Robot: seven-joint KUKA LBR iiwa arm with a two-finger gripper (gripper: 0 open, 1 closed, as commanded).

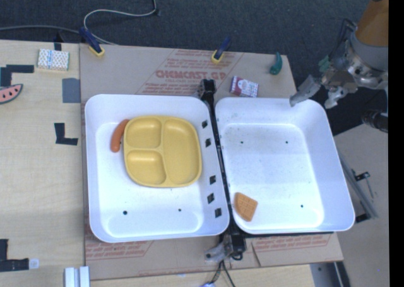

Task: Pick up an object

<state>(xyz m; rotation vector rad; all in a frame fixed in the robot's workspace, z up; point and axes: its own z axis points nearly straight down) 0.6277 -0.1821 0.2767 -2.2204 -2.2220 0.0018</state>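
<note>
Nearest the camera, close to the front edge of the right bin [315, 115] and toward its front-left corner, lies a small orange-tan cracker [245, 206], squarish, waffle-textured and flat on the white floor. It looks thin and low, so fingers closing from above could slide over it or push it along the slick floor instead of catching it.

In the left bin [101, 216] sits a yellow divided plate [163, 151] with three compartments, toward the bin's back edge. A small orange-red sausage [117, 135] lies touching the plate's left rim, between it and the bin's left wall. Wedged there, it leaves little room for a finger on the plate side; a descent could strike the rim and tip or shove the plate.

At the right bin's back-right corner, the gripper [315, 90] hangs above the rim, well apart from every object, with nothing between its fingers. Whether they are spread or closed I cannot tell. A straight drop from there would likely hit the bin wall.
</note>
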